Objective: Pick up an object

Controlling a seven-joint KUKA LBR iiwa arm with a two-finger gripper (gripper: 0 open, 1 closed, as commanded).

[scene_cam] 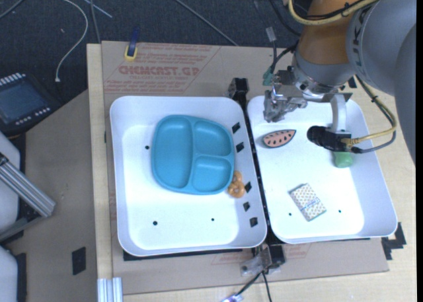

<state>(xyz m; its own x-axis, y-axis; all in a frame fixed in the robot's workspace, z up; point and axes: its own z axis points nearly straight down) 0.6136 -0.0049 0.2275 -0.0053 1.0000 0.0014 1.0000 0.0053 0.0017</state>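
your end effector (pixel 276 112) hangs over the far left corner of the right bin (pixel 370 182), close to the divider between the two bins. from this slanted view you cannot tell how it is set, and nothing shows in its grasp. the grey arm (pixel 390 30) reaches in from the right, with the orange band (pixel 334 20) just above the wrist.

the candidates for picking lie in the right bin. a small watermelon-slice toy (pixel 278 138), reddish with dark seeds, lies flat just below the end effector and apart from it. to its right, a small green object (pixel 343 159) sits partly under a black fitting on the wrist with a yellow cable running from it. nearer the front of that bin, a small patterned packet (pixel 308 201) lies flat at a tilt, well apart from the other two.

in the left bin (pixel 132 215) you have a blue divided plate (pixel 193 154) lying face up near the middle, and a small orange-tan item (pixel 236 186) touching the plate's lower right edge, near the divider.

both bins rest on a sheet of cardboard (pixel 172 63) on the tabletop, with loose cables (pixel 73 10) trailing over the dark floor beyond it.
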